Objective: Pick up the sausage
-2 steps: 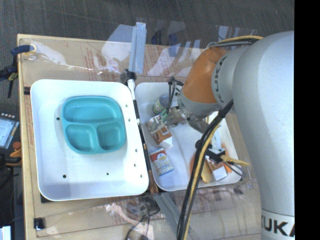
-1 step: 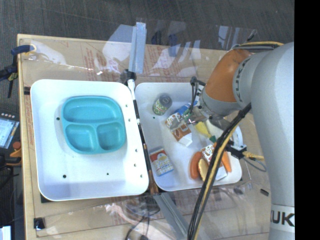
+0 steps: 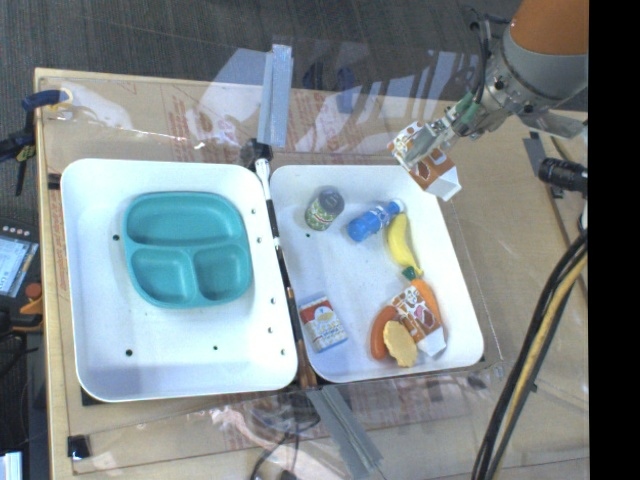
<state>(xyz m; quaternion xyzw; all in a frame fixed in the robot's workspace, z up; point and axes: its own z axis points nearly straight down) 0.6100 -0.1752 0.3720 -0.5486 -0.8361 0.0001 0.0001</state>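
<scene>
Pincer (image 3: 440, 138) sits above the far right corner of the right bin (image 3: 340, 368), clamped on a small brown-and-white carton (image 3: 428, 162) held clear of the bin floor. No sausage identifiable among the contents (can (image 3: 324, 209), blue bottle (image 3: 372, 220), banana (image 3: 401, 242), small red-and-white carton (image 3: 323, 322), orange-and-tan pile at near right (image 3: 405, 330)). Left bin (image 3: 100, 348) carries a teal divided tray (image 3: 188, 245).
</scene>
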